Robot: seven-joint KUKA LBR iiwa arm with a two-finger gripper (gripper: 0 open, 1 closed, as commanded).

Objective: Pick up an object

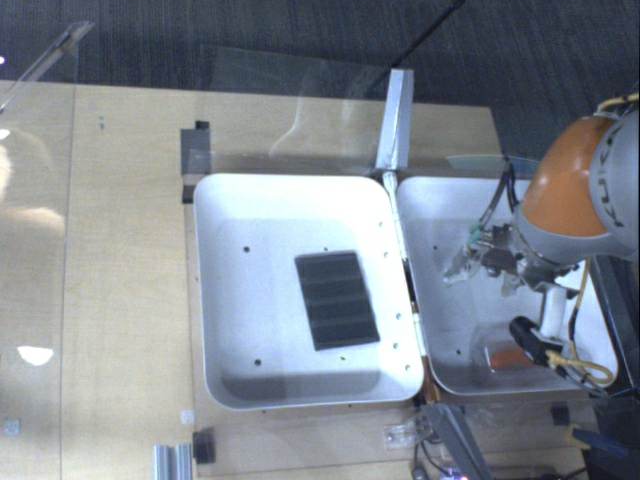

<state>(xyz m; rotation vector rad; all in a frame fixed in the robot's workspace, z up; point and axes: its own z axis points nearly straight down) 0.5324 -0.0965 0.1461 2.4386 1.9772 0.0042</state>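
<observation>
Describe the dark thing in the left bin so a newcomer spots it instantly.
Find the two white bins; take the left bin. Near its middle lies a flat, dark ribbed pad, rectangular and slightly askew. Nothing else in that bin is dark; the small reddish object lies in the right bin.

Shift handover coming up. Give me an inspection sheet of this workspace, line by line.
Surface: wooden bench bearing two white bins, left bin and right bin.
Job's things: dark ribbed rectangular pad lying flat, slightly turned, in the left bin; small reddish-brown object near the right bin's front.
Clutter: nothing seen.
Grippers: pincer low over the right bin, apart from the reddish-brown object; state too blurred to tell.
Cables: black and yellow leads along the arm, beside the reddish-brown object.
Surroundings: dark carpet; clear panel over the bench's left side.
</observation>
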